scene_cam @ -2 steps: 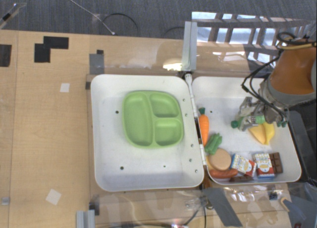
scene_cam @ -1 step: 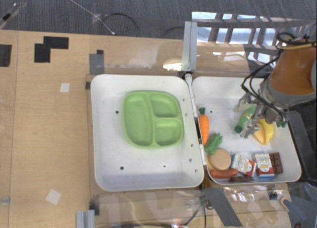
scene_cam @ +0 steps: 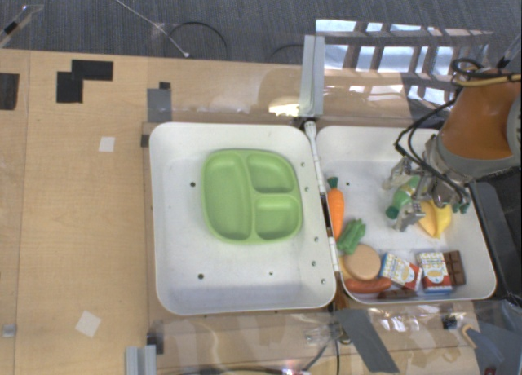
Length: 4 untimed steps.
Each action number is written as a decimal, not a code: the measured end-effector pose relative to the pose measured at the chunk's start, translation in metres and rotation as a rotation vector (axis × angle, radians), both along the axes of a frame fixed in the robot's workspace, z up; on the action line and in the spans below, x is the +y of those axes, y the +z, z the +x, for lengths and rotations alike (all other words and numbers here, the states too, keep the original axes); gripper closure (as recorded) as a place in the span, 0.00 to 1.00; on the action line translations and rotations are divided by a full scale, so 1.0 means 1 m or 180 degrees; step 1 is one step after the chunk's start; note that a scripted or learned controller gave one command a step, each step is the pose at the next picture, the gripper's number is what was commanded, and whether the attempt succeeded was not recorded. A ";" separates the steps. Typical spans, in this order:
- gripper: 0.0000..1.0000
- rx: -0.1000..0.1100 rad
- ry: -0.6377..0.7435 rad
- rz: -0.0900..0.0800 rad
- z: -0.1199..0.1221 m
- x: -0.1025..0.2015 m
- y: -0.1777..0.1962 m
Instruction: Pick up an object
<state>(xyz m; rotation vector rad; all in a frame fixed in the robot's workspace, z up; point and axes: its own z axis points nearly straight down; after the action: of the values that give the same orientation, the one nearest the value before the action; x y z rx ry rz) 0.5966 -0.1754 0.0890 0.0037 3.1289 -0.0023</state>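
Note:
My gripper point(scene_cam: 419, 200) hangs low over the right bin point(scene_cam: 367, 149), under the orange wrist band point(scene_cam: 488, 121). A green toy point(scene_cam: 404, 199) lies right against its left side, and a yellow toy point(scene_cam: 438, 220) sits just below and to its right. The gripper body hides part of both. Whether either one is held cannot be made out. Further left in the same bin lie an orange carrot point(scene_cam: 335, 209) and a small green vegetable point(scene_cam: 351, 236).
Along the right bin's front edge sit a round bun point(scene_cam: 363, 264), a red sausage point(scene_cam: 369, 285), two small cartons point(scene_cam: 397, 270) point(scene_cam: 435, 271) and a brown chocolate bar point(scene_cam: 457, 267). The left bin point(scene_cam: 175, 227) holds a green divided plate point(scene_cam: 251, 195). Black cables point(scene_cam: 416, 133) loop beside the wrist.

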 end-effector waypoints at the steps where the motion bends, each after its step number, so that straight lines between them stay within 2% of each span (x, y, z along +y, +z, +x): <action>1: 1.00 -0.0055 0.0018 -0.0011 0.005 0.001 0.016; 2: 1.00 -0.0032 0.0024 -0.0010 -0.029 0.028 0.167; 3: 0.00 0.0004 0.0023 0.0000 -0.031 0.028 0.161; 4: 0.00 0.0052 0.0213 0.0013 -0.025 0.036 0.024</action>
<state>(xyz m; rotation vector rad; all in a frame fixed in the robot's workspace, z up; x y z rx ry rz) 0.5716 -0.1399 0.1127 -0.1015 3.1436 0.0048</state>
